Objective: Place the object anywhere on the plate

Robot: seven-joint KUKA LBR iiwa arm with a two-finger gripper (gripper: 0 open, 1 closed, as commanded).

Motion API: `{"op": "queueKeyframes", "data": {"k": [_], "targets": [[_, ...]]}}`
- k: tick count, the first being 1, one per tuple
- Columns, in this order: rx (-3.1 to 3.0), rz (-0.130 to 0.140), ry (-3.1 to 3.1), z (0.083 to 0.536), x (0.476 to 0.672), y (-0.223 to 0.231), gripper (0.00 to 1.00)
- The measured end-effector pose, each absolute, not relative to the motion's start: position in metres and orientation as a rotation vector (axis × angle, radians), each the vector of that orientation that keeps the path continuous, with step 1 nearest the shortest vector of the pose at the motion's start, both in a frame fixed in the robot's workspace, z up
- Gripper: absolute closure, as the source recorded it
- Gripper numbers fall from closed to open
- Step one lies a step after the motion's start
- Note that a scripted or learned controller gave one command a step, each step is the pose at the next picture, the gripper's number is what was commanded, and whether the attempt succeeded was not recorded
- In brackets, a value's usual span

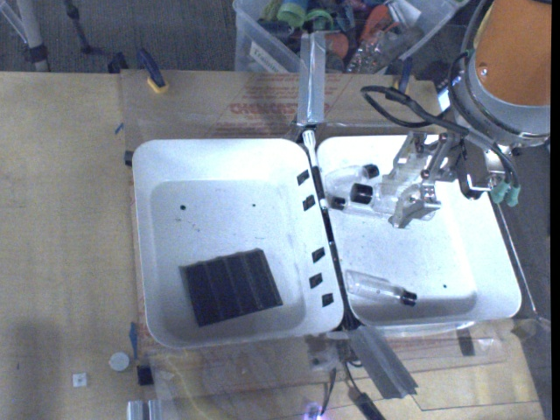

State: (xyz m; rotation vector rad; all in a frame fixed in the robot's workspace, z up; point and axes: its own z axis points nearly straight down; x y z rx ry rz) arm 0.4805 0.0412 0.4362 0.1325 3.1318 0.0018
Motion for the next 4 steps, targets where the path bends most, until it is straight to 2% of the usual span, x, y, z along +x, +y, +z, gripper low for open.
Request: {"op": "queueKeyframes", "data": {"k": [1,2,3,4], "targets": [[0.699,0.004,3.058,0.389,0.559,0.095,1.0],[-0.1,0.003,3.129,0.437,0.628,0.07,1.0],[-0.656,0.001,3.07,0.437,0.6,-0.017,1.0],[-1.154,0.0,2.91,0.437,0.656,0.039,1.0]]}}
